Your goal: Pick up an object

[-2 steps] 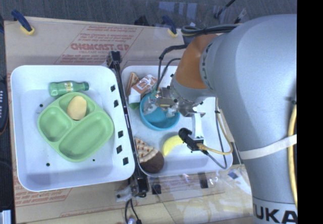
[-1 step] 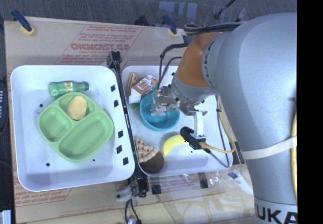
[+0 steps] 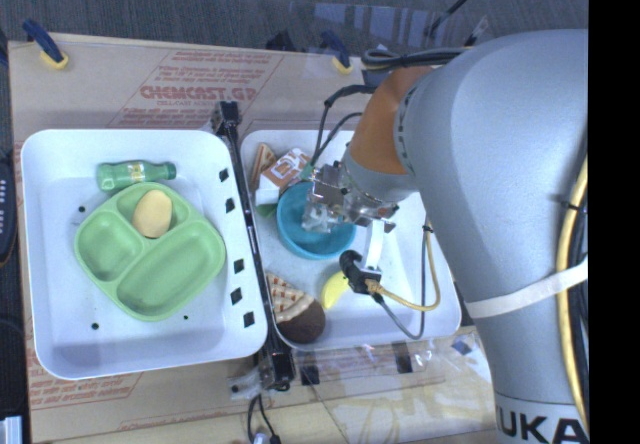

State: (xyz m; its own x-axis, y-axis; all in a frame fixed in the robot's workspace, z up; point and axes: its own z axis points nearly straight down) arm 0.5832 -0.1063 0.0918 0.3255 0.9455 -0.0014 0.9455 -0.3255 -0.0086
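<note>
Left half of the frame: left bin (image 3: 40,262), shallow and white, resting on brown cardboard printed with red lettering. Near its upper edge, a green bottle (image 3: 136,173) lying on its side. Just below, a green divided plate (image 3: 150,250) with three compartments; in the upper compartment, a yellowish egg-shaped object (image 3: 152,213), touching the plate floor and apart from the bottle.

Center: black clips along the seam between the two bins.

Right of center: right bin (image 3: 440,304), partly covered by the arm. At its upper left corner, a crumpled snack packet (image 3: 283,168) in white, orange and brown. Just beside and below, a blue bowl (image 3: 312,228), upright. Directly over the bowl's right part, the gripper (image 3: 322,209), metallic, pointing down into the bowl; whether the fingers are spread or closed cannot be told, and nothing visible between them. Lower in the same bin, a waffle-patterned piece (image 3: 284,293) touching a dark brown rounded object (image 3: 301,323), and just to the right a small yellow object (image 3: 333,289), partly behind a black cable connector.

Right side of the frame: large grey arm body, orange band (image 3: 378,132) above the wrist.
</note>
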